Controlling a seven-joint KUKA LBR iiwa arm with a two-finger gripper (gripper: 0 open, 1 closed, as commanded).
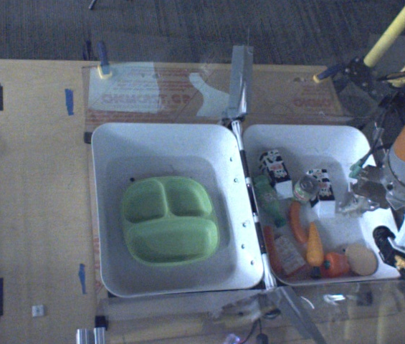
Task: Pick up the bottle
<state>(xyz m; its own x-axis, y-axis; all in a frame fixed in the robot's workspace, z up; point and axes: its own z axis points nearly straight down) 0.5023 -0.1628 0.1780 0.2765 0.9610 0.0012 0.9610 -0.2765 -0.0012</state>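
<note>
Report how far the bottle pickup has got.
Done: nothing yet; the green bottle lies in the right bin among the clutter. In hand: the tool sits low at that bin's right side, apart from the bottle. Left: reach the bottle, grasp, lift.

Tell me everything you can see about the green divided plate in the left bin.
The green divided plate lies flat near the middle of the left bin, right way up. It looks like matte moulded plastic, rounded at the corners, with three compartments: two smaller ones toward the far side and one wide one toward the near side, split by raised ridges. It sits slightly turned against the bin's walls and touches only the bin floor.
</note>
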